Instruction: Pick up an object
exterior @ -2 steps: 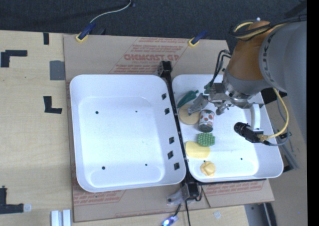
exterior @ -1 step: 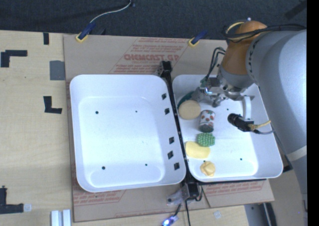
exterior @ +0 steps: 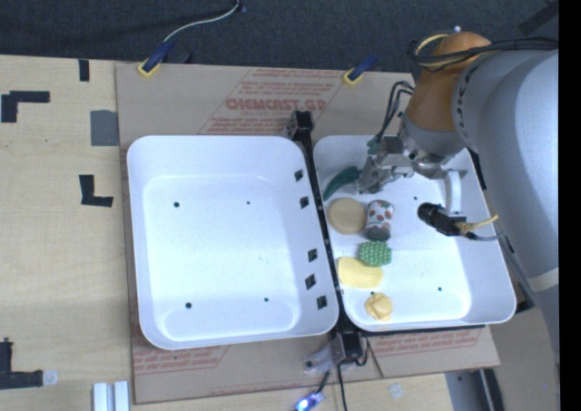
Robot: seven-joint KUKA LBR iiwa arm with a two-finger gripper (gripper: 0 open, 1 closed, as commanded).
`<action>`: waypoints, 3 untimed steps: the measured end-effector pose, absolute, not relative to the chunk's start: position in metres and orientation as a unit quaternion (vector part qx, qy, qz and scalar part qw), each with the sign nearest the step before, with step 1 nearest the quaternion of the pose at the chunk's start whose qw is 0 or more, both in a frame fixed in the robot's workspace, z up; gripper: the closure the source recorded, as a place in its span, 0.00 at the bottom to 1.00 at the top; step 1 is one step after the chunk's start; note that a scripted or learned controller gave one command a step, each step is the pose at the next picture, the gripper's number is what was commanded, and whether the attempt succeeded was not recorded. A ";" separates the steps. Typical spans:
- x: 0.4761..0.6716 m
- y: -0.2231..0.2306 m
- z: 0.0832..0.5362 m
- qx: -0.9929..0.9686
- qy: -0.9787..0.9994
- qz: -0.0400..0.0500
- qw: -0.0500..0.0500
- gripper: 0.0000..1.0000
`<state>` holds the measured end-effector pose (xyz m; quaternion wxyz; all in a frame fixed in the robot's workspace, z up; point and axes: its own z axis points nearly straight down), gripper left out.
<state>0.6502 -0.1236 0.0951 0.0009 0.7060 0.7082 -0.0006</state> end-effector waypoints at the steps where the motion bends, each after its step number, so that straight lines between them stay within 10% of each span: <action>1: 0.635 -0.143 0.260 0.707 0.707 0.003 0.006 1.00; 3: 0.650 -0.136 0.522 0.706 0.708 0.004 0.007 1.00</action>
